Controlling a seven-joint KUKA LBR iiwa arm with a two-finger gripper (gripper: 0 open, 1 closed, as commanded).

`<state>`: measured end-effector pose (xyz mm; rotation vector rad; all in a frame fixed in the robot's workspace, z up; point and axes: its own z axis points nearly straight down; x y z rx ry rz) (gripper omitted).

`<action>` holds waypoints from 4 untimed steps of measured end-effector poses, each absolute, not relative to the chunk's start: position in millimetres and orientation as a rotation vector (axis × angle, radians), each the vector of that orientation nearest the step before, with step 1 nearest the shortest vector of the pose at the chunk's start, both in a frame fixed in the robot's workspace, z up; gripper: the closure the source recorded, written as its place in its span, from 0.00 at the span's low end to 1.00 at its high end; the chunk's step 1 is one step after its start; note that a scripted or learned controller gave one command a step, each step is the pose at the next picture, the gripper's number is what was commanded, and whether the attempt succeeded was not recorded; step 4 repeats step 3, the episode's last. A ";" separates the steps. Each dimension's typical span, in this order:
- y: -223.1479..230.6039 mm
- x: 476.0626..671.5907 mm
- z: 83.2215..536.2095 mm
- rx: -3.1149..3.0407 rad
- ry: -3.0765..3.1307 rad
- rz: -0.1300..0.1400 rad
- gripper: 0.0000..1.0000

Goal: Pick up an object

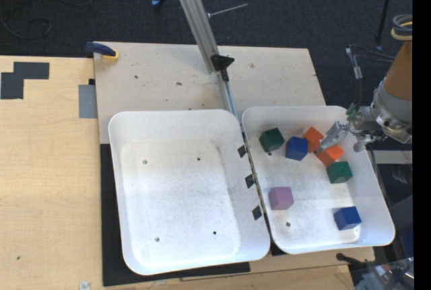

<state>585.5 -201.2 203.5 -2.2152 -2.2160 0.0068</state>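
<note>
The right bin (377, 231) holds several blocks. A dark green block (272, 139) and a blue block (296, 148) lie at its upper left. Two orange blocks (313, 137) (330, 156) sit close together near the upper right, with a green block (339, 172) just below them. A purple block (281, 198) lies near the left wall and another blue block (347, 217) near the front right. My gripper (333, 137) reaches in from the right and is down between the two orange blocks, touching or nearly touching them.
The left bin (128, 147) sits beside the right one, with black clips (249, 180) along the shared wall. A slanted aluminium bar (199, 19) rises behind the bins. The grey arm (394, 103) stands over the right bin's right rim.
</note>
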 end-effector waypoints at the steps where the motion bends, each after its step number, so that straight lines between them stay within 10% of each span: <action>1: -200.4 589.1 139.7 -2.216 -2.215 0.007 0.00; 2: -201.3 590.0 90.1 -2.228 -2.220 0.000 0.00; 3: -201.8 589.3 101.0 -2.231 -2.213 0.001 1.00; 4: -201.8 589.3 101.0 -2.231 -2.213 0.001 1.00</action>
